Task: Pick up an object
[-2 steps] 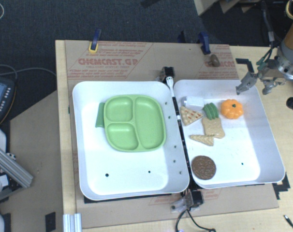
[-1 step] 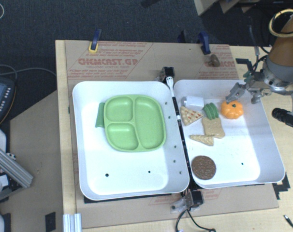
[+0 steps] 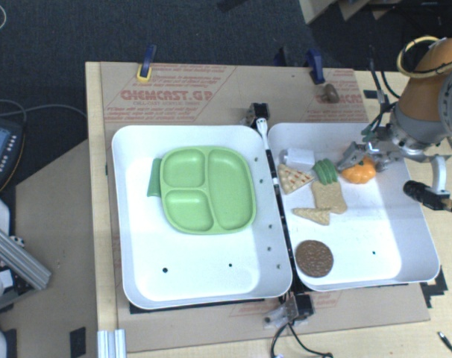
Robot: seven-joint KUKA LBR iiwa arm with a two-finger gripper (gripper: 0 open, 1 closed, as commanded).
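My gripper hangs low at the far right of the right bin, just above and touching the top of an orange rounded object. A dark green ridged piece lies right beside the orange one on its left. Further left sit a white block and a waffle-patterned cracker. A tan square cracker, a tan triangular chip and a round brown cookie lie nearer the front. The grey arm with its orange band comes in from the right.
The left bin holds a light green divided plate. Both bins rest on a cardboard sheet held by blue clamps. The front right of the right bin is bare white floor. A black part of the arm overhangs that bin's right rim.
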